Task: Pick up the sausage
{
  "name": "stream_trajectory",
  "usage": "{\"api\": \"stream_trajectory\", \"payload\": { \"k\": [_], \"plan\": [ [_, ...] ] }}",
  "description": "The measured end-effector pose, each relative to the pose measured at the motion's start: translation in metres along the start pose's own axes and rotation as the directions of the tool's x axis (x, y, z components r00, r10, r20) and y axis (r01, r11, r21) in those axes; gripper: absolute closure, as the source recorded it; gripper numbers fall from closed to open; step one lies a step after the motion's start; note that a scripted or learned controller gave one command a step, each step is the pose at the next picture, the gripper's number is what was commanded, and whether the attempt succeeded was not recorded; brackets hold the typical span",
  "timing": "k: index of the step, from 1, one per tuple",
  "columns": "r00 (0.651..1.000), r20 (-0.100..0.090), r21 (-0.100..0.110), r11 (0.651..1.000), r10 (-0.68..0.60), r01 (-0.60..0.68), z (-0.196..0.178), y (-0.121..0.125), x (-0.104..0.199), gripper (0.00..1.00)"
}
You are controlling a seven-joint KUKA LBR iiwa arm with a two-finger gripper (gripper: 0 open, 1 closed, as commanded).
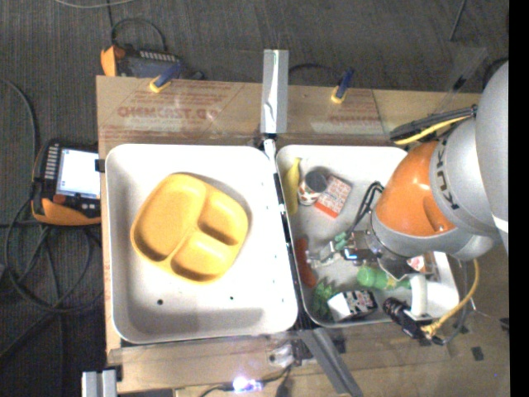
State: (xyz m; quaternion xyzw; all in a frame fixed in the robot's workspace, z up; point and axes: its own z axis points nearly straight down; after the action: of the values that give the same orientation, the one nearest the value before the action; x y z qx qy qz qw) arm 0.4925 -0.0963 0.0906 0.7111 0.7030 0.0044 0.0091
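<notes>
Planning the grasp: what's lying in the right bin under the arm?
The sausage lies near the right bin's left wall, just left of the gripper. A green item and a white box show below. The arm covers the bin's right part.

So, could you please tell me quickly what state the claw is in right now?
Claw: low in the right bin by the sausage; whether it is open or closed cannot be told.

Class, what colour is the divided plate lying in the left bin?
Yellow. The plate shows clearly in the camera view, lying in the left bin.
</notes>
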Motion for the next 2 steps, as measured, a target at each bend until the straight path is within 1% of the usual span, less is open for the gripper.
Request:
{"api": "stream_trajectory", "payload": {
  "k": [1,2],
  "plan": [
    [1.000,-0.001,0.002,1.000,0.000,0.000,-0.0080,-0.0001,0.0000,1.00],
    [1.000,-0.001,0.002,1.000,0.000,0.000,-0.0079,-0.0002,0.0001,0.00]
  ]
}}
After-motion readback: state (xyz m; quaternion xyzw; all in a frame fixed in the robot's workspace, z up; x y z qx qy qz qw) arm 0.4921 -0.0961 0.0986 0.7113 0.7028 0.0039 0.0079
